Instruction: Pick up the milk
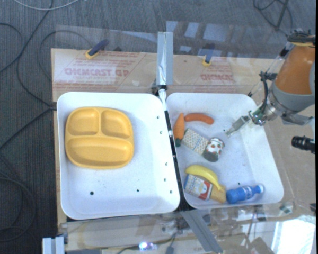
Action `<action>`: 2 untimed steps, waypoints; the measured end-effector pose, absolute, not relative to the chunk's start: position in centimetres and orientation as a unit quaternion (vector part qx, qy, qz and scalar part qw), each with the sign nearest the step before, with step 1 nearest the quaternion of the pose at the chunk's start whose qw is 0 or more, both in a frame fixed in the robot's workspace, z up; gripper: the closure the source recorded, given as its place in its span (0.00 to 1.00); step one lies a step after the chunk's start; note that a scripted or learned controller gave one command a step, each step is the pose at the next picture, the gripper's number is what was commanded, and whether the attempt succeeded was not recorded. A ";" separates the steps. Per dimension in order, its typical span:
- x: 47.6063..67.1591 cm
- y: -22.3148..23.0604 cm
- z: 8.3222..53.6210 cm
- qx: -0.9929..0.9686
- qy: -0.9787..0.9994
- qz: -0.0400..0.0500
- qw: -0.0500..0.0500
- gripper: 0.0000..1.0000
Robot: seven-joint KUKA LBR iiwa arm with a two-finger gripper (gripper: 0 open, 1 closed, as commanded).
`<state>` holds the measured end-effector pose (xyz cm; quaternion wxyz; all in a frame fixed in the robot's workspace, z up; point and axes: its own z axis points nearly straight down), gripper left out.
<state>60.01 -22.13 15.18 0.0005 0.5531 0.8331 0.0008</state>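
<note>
Grey two-finger gripper (232, 128) hung low over the right white bin (270, 163), grip state unreadable, just beside and apart from the pale patterned carton (200, 143) judged the milk, lying flat mid-bin between orange carrot (178, 127) and yellow banana (204, 174), likely poised for approach.

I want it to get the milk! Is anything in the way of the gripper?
Nothing visible. The gripper hangs just right of the milk, with bare bin floor between them. The carrot lies on the milk's other side.
</note>
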 end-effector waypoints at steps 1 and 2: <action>67.0 -22.2 17.5 0.550 0.835 0.000 0.001 0.00; 66.9 -22.3 22.5 0.519 0.855 -0.001 0.002 0.00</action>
